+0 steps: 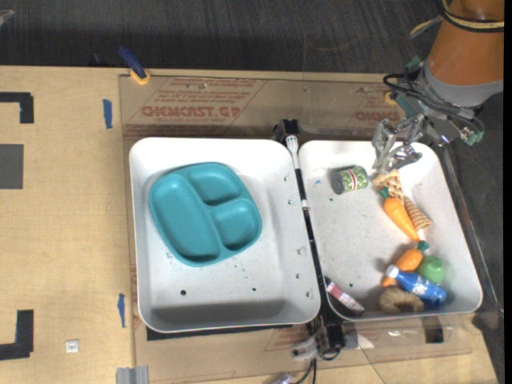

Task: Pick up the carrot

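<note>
Carrot (399, 215): lies loose in the right bin (352, 238), slanted, upper right part of the floor, just beside a tan ridged cone-shaped toy (417, 213) that runs alongside it.
Gripper (395, 152): hangs over the bin's upper right corner, above and near the carrot's top end; whether its fingers stand apart or together cannot be told from this slant. Nothing visible is held in it.
Step in hand: approach, by my reading; the grasp is not yet made.
Next move calls for: coming down a little toward the bin's middle, lining the fingers across the carrot's slanted body, and keeping clear of the cone toy touching its side.
Risk: a second small orange piece (410, 259) lower down could be mistaken for the target.
Count, right bin: one carrot, one cone toy, one small can (350, 180), one orange piece, one green ball (434, 270), one blue bottle (419, 287), one brown lump (395, 300), one wrapper (344, 297).
Count, left bin (152, 294): one teal divided tray (205, 212).
Bins: two.
</note>
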`<move>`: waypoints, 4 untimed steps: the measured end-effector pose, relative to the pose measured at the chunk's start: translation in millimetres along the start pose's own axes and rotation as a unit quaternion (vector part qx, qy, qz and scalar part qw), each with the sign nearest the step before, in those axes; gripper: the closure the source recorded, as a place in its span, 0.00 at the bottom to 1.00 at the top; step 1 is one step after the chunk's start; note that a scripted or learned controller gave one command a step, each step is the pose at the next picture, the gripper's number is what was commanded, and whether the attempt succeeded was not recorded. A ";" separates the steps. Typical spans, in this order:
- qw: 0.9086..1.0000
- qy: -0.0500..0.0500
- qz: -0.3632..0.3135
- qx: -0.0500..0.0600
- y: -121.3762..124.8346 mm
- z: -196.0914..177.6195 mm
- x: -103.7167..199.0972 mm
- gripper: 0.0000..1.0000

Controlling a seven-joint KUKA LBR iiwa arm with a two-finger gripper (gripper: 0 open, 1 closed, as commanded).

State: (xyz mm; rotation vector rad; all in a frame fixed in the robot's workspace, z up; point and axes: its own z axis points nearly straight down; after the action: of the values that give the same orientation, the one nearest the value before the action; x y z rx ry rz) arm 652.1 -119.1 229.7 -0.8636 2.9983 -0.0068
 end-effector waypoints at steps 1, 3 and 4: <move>1.000 0.005 0.002 -0.004 0.2 5.9 3.3 0.00; 1.000 0.005 -0.016 -0.002 -9.0 138.7 88.3 0.00; 1.000 -0.003 -0.017 0.002 -9.8 124.8 82.0 1.00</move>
State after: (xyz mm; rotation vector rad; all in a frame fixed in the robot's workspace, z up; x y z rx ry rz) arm 590.5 -170.8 103.4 -0.9112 2.9776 -0.0109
